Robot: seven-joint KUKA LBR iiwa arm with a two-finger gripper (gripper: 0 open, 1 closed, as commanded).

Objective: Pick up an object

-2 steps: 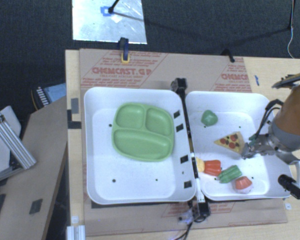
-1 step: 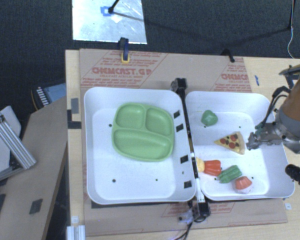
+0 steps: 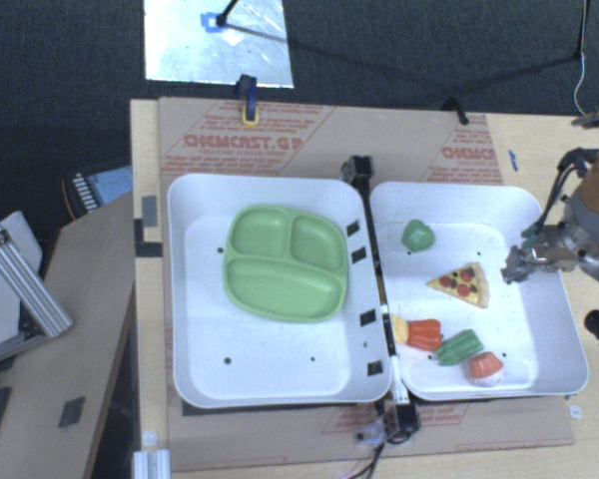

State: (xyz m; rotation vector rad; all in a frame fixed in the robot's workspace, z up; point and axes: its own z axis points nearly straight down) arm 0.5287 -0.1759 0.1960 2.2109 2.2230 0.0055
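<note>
There are 2 white bins side by side on the bench. The left bin (image 3: 195, 367) has a green plate (image 3: 285, 263) in it. The plate has 3 parts and it lies flat near the middle of the bin.

The right bin (image 3: 559, 362) has 5 toys in it. A little green round toy (image 3: 417, 235) sits near the top, close to the wall between the bins. A pizza slice (image 3: 461, 284) lies below it, more to the right. It is yellow with red dots. Lower down, an orange and red toy (image 3: 417, 333) lies right by the wall between the bins. A green toy (image 3: 458, 346) lies just beside it on the right. A red and white toy (image 3: 486, 367) sits just below the green one, near the front of the bin.

The arm comes in from the right. The gripper (image 3: 516, 264) is over the right side of the right bin, near the bin's edge. It is to the right of the pizza slice and does not touch it. There is no toy between its fingers. The gripper is small and dark in the picture, so I cannot tell if it is spread wide or squeezed closed
</note>
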